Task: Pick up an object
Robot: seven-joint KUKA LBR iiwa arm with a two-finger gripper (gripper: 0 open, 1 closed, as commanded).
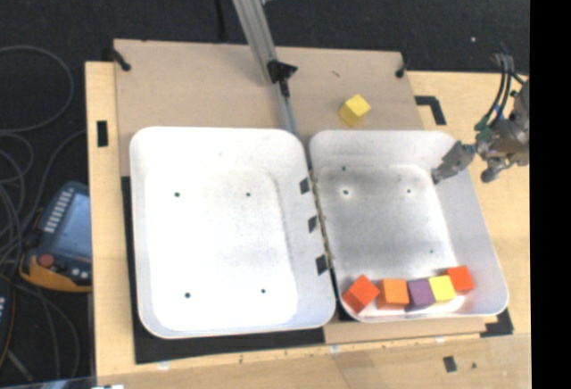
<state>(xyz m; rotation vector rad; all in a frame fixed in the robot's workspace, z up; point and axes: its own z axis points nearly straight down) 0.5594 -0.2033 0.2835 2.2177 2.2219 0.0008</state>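
Along the near wall of the right bin [464, 227] I see five small blocks lined up in a row, each touching the next: an orange-red block [361, 292] at the left end, turned a little out of line, then an orange block [394, 292], a purple block [419, 293], a yellow block [442, 289] and a red block [460, 279] at the right end, sitting slightly farther back than the rest. Any of these could serve as the object to pick — none of them is in contact with the tool. My gripper [470, 162] sits at the far right corner of that same bin, over its rim, well apart from the row of blocks. One grey finger [449, 164] angles down and left toward the bin floor and a second prong points down beside it; the two look spread, with open space between them and nothing held. Behind it, green and dark cables rise along the wrist. The left bin [223, 231] lies beside the right one, their inner rims touching along a seam with small dark clips. One more yellow cube [354, 110] rests on the bare bench [205, 84], just beyond the far edge of the right bin — outside both bins. A slanted metal rail [250, 8] runs from the far edge toward the seam. A handheld pendant [61, 235] lies on the floor to the left.
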